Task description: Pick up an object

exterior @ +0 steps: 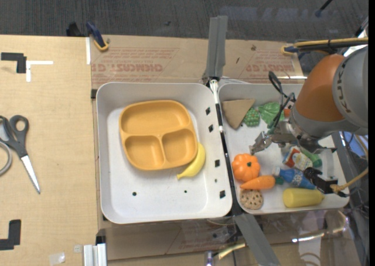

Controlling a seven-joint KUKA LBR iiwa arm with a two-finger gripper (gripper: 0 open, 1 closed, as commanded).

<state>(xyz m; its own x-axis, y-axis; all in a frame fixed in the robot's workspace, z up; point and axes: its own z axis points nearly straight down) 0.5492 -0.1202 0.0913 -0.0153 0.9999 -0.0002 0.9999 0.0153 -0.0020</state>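
My gripper [263, 142] hangs over the middle of the right bin [234, 90], its fingers apart with nothing between them. Just below it are an orange toy pumpkin [245, 167], a carrot [258, 183] and a cookie [251, 199]. Behind it lie a brown wedge [235, 111] and green toy pieces [263, 113]. To its right, partly under the wrist, are a colourful packet [296, 158], a blue piece [294, 177] and a yellow cylinder [302, 198].
The left bin [152, 206] holds a yellow divided plate [157, 134] with a banana [194, 164] against its right side. Scissors [20, 147] lie on the bench at far left. Cables [278, 92] and the arm's grey and orange body [328, 92] crowd the right bin's far right.
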